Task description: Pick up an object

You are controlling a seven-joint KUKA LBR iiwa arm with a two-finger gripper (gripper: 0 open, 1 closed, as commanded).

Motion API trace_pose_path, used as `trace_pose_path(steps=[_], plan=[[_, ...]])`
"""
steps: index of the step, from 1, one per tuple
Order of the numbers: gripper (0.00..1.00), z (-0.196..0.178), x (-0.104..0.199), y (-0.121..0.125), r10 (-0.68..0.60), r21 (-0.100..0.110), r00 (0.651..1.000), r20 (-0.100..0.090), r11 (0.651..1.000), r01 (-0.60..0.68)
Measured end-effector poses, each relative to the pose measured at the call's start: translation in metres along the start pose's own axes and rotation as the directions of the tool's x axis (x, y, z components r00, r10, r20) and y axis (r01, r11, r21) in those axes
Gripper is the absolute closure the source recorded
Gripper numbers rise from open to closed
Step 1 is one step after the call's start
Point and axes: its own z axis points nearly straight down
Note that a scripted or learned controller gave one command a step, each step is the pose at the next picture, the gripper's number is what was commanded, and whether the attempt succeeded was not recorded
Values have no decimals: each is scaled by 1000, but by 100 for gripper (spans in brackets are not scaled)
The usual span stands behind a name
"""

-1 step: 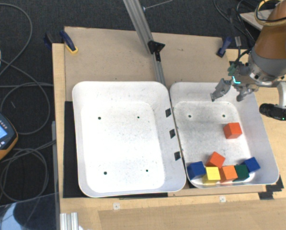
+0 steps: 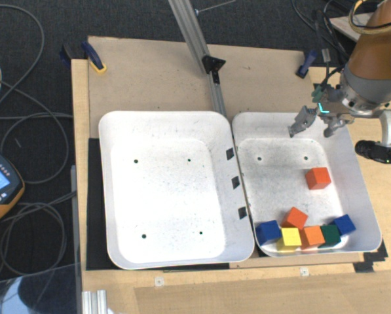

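Camera view: the gripper (image 2: 315, 125) hangs over the far edge of the right bin (image 2: 362, 195), fingers spread apart, nothing between them. An orange block (image 2: 318, 178) lies alone mid-bin. A cluster of blocks (image 2: 304, 229) occupies the bin's near edge.

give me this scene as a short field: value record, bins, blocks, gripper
left bin: white, shallow, no blocks in it
right bin: white, shallow, holds all the blocks
lone orange block: mid bin, apart from the rest
near-edge cluster: blue block, yellow block, orange block, second orange block, green block, second blue block
gripper: above the right bin's far edge, jaws spread, nothing between them
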Motion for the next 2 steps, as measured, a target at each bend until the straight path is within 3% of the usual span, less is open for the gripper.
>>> trace_pose_path(steps=[2], plan=[[0, 101, -1, -9, 2, 5, 1000, -1, 1000, -2]])
